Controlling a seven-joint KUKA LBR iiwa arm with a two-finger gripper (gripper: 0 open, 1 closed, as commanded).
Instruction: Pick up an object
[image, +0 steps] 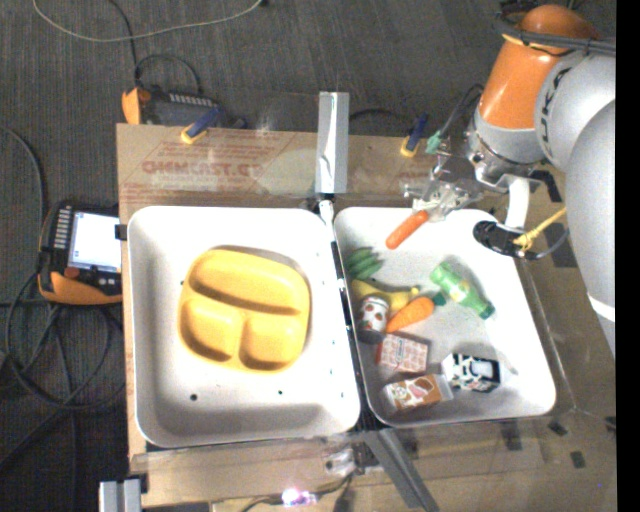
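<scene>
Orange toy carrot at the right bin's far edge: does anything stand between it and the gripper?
Nothing visible does. The gripper is directly at the upper end of the orange toy carrot. The green plastic bottle lies apart from them, nearer the camera.

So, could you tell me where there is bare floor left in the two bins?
Left bin: a margin around the yellow tray, widest in front. Right bin: bare right of the green bottle; crowded by the divider.

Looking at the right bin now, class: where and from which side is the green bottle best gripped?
Grip the green bottle across its middle, from above. It lies flat and slanted on the right bin floor, and bare floor flanks both long sides, so the fingers would probably fit there.
</scene>
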